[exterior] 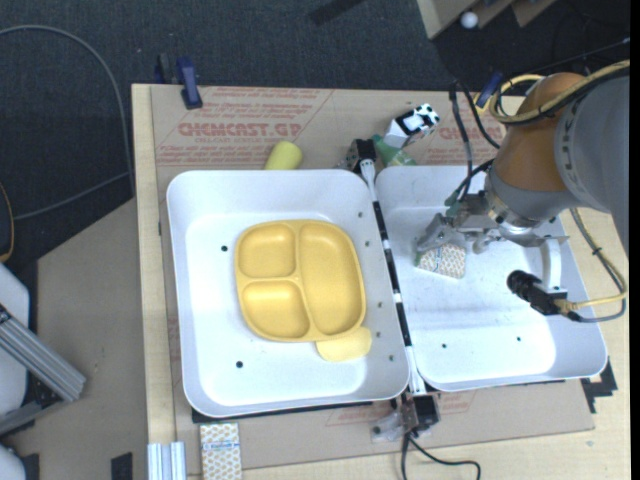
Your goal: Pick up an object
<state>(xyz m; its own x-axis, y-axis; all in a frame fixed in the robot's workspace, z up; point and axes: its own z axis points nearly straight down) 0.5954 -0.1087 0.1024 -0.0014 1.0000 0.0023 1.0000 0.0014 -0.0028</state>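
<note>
Pincer (447, 240) low in the right bin (500, 353), fingers spread — tips straddling the top edge of a small patterned packet (444, 260), touching it, not lifting it. Packet flat on the bin floor near the left wall. Yellow divided plate (298, 278) in the left bin (200, 268) — well apart.

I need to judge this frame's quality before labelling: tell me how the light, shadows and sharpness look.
Camera view: even, soft light, no harsh glare on the white bins; the yellow divided plate is fairly crisp with a faint shadow; the pincer and the small patterned object beneath it look soft and smeared, details unclear.
</note>
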